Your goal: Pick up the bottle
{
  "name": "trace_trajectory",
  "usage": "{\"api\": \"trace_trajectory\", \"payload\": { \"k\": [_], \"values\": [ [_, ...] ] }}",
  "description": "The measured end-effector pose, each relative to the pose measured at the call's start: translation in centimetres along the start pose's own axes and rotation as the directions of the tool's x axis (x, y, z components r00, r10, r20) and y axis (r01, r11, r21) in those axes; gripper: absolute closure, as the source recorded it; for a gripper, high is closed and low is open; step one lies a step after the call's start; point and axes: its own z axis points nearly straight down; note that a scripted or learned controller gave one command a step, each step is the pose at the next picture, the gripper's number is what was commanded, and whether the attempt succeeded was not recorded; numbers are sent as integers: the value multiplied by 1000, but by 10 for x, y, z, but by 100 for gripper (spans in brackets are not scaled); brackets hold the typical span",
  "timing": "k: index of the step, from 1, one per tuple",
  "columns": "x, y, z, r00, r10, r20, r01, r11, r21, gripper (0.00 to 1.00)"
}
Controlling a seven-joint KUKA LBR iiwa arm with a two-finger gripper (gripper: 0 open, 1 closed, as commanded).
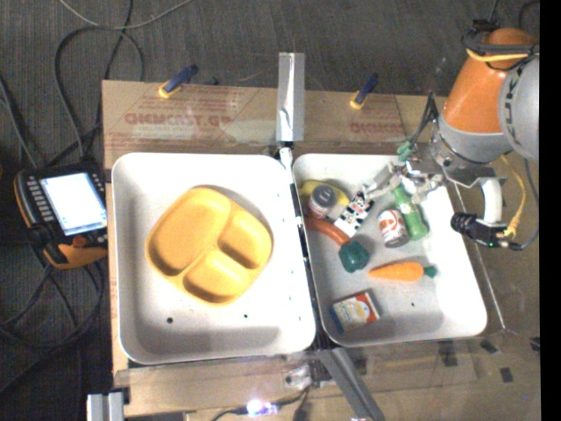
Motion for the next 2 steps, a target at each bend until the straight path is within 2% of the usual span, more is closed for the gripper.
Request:
{"api": "trace_trajectory", "payload": {
  "k": [1, 2],
  "values": [
    [-74, 6, 70, 1000, -29, 0, 29, 1000, -1, 0],
    [-68, 35, 106, 965, -261, 0, 261, 965, -11, 0]
  ]
}}
